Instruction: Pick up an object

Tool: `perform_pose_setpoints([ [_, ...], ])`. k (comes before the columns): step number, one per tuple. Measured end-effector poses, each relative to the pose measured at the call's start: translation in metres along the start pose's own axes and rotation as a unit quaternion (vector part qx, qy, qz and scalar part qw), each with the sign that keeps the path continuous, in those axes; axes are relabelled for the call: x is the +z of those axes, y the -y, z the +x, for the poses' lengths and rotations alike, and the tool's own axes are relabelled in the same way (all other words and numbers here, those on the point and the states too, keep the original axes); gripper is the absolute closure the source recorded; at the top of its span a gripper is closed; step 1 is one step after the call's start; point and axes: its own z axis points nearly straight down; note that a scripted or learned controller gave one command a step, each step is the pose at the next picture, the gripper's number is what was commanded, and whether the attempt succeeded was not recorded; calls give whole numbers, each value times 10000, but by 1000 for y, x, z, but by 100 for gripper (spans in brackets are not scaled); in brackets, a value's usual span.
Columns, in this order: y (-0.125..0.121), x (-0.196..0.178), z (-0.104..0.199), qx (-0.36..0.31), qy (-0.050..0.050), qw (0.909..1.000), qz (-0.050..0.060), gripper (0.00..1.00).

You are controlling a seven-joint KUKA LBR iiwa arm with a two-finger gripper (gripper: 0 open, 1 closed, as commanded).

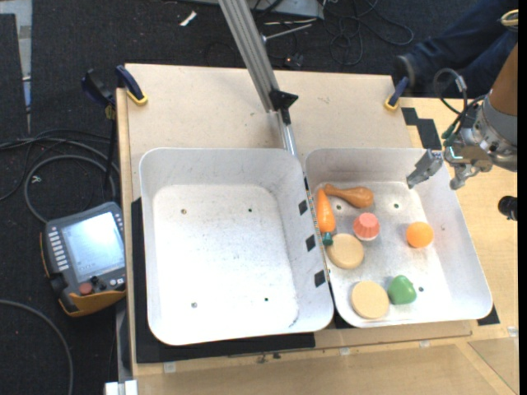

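**Choosing a grip among toy foods in the right bin**

Looking down from the camera view, you have the end effector (440, 169) hovering at the upper right edge of the right bin (473, 257), its two fingers spread apart with nothing between them. Nearest to it lies the orange ball (420, 234), likely light, smooth and prone to rolling; pinch it across its middle. The drumstick (349, 194) and carrot (326, 213) look like rigid plastic, so grip them across their narrow width. The left bin (156, 171) sits just beside.
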Motion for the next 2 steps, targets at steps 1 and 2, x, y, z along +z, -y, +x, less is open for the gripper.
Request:
perform_pose_setpoints([
  [1,-1,-3,0,-9,9,10000,-20,0],
  [2,-2,41,1,6,2,10000,-1,0],
])
